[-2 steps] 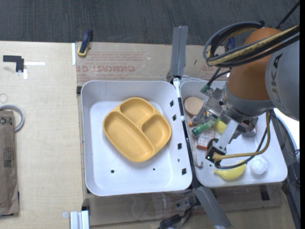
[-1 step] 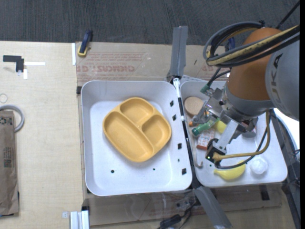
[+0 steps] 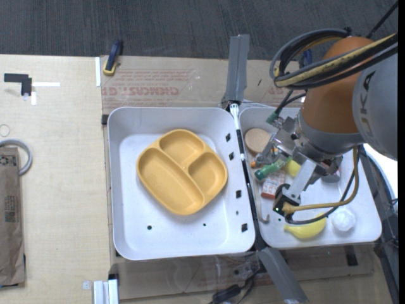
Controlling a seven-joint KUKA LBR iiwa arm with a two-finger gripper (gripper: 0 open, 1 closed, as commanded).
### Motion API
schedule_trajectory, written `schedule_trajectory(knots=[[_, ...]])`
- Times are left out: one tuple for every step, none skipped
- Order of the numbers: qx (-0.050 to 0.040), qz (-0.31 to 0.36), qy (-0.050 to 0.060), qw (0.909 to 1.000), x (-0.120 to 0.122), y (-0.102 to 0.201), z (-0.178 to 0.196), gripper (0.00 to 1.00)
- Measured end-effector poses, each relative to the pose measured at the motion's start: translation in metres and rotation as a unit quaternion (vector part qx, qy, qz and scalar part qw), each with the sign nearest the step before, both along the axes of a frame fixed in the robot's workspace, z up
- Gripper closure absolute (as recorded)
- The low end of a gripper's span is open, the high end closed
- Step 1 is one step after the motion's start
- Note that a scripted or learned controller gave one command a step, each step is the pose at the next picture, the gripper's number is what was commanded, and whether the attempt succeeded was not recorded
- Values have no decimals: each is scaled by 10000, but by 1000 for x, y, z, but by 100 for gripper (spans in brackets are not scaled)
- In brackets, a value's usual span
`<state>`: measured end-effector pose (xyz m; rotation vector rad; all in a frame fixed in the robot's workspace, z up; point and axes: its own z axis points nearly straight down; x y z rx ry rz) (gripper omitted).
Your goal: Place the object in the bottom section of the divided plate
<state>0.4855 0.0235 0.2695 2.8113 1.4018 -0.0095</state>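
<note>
1. The gripper [image 3: 273,160] hangs low over the left part of the right bin [image 3: 368,232]. The wrist and cables cover it from above, so how wide it stands cannot be told. Nothing is seen held in it.
2. The divided plate [image 3: 168,181] lies flat near the middle of the left bin [image 3: 158,236], turned at an angle. It is well apart from the gripper, with the two bins' adjoining walls between them.
3. Which loose item is the task's object cannot be told. All of the loose items lie in the right bin.
4. Around the gripper:
   - a tan disc [image 3: 255,141] lies toward the bin's far left corner;
   - a green item [image 3: 268,168] and a red-and-white packet [image 3: 272,186] lie just beside the gripper;
   - a small yellow item [image 3: 293,167] is partly under the wrist.
5. Toward the near wall lie a banana [image 3: 306,229] and, to its right, a white round item [image 3: 343,221].
6. The arm's bulk hides the bin's right and far parts.
7. Outside the bins, a blue-and-yellow tool [image 3: 114,57] lies on the cardboard [image 3: 164,81], and a brown paper bag [image 3: 9,214] lies at the bench's left edge.
8. Counts:
   - bins: 2
   - plate: 1, with 3 sections
   - loose items seen in the right bin: 6, one of each kind
</note>
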Motion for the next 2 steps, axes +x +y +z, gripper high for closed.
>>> schedule_trajectory(knots=[[0, 0, 0, 10000, 0, 0, 0, 0], [-1, -860, 7, 9963, -9, -20, -35, 0]])
